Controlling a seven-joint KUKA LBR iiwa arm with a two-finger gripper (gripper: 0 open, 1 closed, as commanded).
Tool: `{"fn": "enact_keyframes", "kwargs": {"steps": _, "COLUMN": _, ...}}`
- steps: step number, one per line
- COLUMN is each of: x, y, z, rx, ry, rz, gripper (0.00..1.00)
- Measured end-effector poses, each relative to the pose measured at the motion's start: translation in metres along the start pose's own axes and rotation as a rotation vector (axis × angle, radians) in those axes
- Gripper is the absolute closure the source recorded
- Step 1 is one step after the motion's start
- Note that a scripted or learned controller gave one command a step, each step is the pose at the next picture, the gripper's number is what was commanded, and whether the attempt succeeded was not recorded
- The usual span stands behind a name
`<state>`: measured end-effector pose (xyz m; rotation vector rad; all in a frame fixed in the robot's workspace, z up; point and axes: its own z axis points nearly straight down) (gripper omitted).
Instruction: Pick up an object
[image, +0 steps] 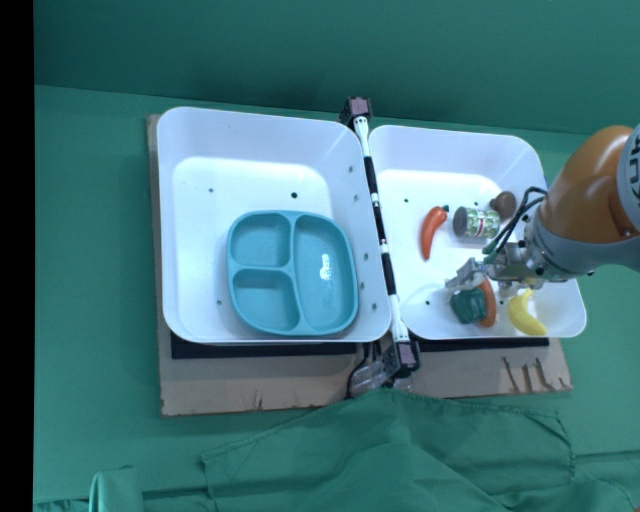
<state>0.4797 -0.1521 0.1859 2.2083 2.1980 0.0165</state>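
The gripper (466, 277) hung low over the green toy (465, 307) at the right bin's (455, 140) five o'clock, probably for grasping; its grip state I cannot tell.

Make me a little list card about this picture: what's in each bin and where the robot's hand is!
left bin: a teal plate with three sections
right bin: red chili pepper, small jar, brown round thing, green toy, orange-red toy, yellow banana
hand: low over the right bin, just above the green toy
arm: comes in from the right
held object: cannot tell
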Motion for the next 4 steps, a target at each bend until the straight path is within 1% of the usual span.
{"fn": "enact_keyframes", "kwargs": {"steps": 1, "x": -0.002, "y": 0.001, "z": -0.012, "rx": -0.005, "ry": -0.003, "rz": 0.004, "gripper": 1.00}}
{"fn": "enact_keyframes", "kwargs": {"steps": 2, "x": -0.005, "y": -0.008, "z": -0.150, "rx": 0.022, "ry": 0.008, "rz": -0.001, "gripper": 1.00}}
{"fn": "enact_keyframes", "kwargs": {"steps": 3, "x": 0.042, "y": -0.007, "z": -0.185, "rx": 0.020, "ry": 0.009, "rz": -0.002, "gripper": 1.00}}
{"fn": "enact_keyframes", "kwargs": {"steps": 4, "x": 0.119, "y": -0.007, "z": -0.198, "rx": 0.020, "ry": 0.010, "rz": -0.002, "gripper": 1.00}}
